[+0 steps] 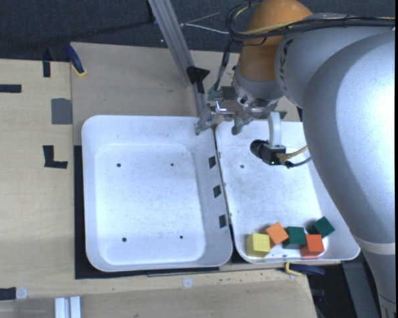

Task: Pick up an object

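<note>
Several small blocks lie together at the near edge of the right bin [265,184]: a yellow block [257,244], an orange block [276,232], a green block [296,235], a red-orange block [314,244] and a dark green block [324,227]. My gripper [219,125] hangs at the far end of the bins, above the ridge between them, well away from the blocks. Its two fingers are spread apart and nothing is between them.
The left bin [146,191] lies beside the right one. A slanted metal bar [176,42] runs down from the top to near the gripper. The large grey arm covers the right side. Black tape marks [52,156] dot the bench on the left.
</note>
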